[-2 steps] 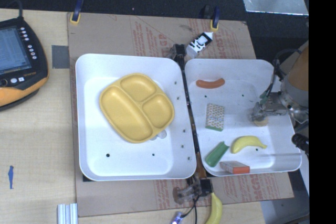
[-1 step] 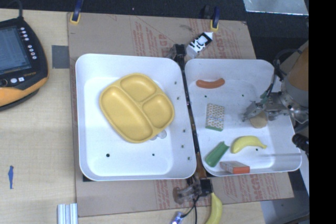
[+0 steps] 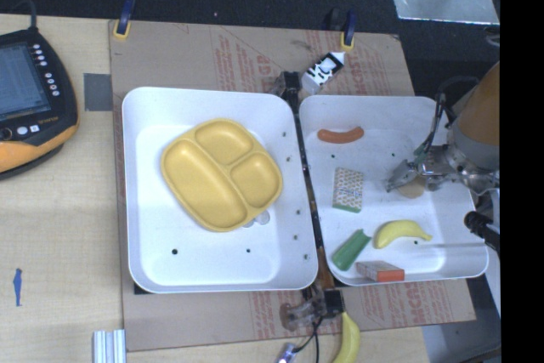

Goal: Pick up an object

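Observation:
The right bin (image 3: 387, 110) holds several small items. A brown sausage (image 3: 341, 134) lies near its back, a speckled green-white block (image 3: 348, 188) in the middle, a green piece (image 3: 350, 249) and a yellow banana (image 3: 401, 232) toward the front, and a red-topped flat block (image 3: 380, 271) by the front wall. My gripper (image 3: 410, 177) is low over the right part of this bin. A small tan object (image 3: 413, 190) lies right beneath it, partly hidden, and I cannot tell whether they touch.
The left bin (image 3: 144, 183) carries a yellow divided plate (image 3: 222, 172). A second banana (image 3: 347, 337) lies off the bins at the front. A handheld control pad (image 3: 30, 98) rests at the far left. A black-and-white item (image 3: 323, 69) sits behind the bins.

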`<action>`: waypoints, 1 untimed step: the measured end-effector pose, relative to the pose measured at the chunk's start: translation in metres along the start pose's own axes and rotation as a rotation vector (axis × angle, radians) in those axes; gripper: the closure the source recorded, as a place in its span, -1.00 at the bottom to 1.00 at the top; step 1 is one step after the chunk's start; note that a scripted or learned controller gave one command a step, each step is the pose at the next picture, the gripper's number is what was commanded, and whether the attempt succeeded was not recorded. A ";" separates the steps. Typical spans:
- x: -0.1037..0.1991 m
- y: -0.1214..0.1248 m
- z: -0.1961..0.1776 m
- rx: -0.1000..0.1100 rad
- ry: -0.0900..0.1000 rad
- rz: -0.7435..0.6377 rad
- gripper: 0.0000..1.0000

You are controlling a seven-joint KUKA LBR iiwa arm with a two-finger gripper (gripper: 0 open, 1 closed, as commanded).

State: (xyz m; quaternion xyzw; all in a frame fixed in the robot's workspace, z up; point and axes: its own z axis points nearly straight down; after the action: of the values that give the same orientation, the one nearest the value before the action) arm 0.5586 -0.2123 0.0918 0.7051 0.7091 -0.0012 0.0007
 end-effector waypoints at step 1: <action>0.011 0.050 0.000 0.002 0.003 0.002 -1.00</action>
State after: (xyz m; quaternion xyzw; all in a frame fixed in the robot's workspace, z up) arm 0.6083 -0.2013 0.0921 0.7058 0.7084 -0.0008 -0.0011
